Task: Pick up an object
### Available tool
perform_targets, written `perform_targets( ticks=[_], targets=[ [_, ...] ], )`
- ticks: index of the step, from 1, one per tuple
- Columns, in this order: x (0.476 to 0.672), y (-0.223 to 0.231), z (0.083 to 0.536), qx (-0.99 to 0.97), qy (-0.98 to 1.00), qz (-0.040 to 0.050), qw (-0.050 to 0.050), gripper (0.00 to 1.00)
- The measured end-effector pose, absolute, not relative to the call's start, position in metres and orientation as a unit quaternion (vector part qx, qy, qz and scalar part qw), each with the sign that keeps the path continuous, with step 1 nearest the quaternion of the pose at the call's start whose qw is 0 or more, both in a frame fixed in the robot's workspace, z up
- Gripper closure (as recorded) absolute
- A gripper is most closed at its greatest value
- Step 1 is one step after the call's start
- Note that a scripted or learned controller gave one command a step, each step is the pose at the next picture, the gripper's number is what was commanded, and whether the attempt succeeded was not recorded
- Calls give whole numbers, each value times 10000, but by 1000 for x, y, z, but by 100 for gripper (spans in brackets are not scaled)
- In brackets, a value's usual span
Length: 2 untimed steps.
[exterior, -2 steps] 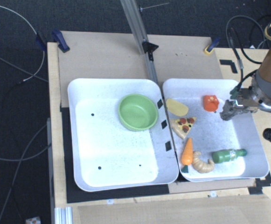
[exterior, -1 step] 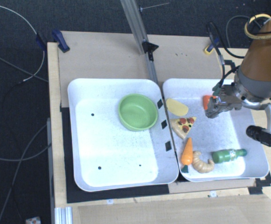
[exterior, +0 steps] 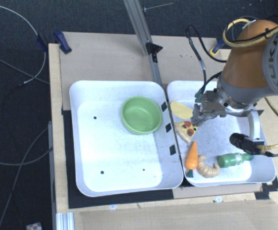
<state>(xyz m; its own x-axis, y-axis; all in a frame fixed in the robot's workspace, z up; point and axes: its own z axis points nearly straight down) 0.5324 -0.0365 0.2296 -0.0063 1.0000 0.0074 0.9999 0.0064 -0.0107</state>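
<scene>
The gripper (exterior: 197, 117) hangs over the pizza (exterior: 185, 130) by the right bin's (exterior: 258, 176) left edge; finger state cannot be told; the banana (exterior: 181, 109) could be caught.

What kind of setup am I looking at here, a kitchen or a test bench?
Most likely a lab test bench for robot picking, not a kitchen. Two shallow white bins sit on a plywood bench, holding toy food such as a carrot and a green bowl, with loose cables on the floor.
</scene>
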Motion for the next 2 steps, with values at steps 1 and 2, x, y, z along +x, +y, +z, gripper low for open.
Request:
perform_targets(
  ticks=[1,2],
  targets=[
    [532,28,231,-7045,-7097,8,56,100],
    [528,86,226,-7049,-7093,25,57,100]
  ],
)
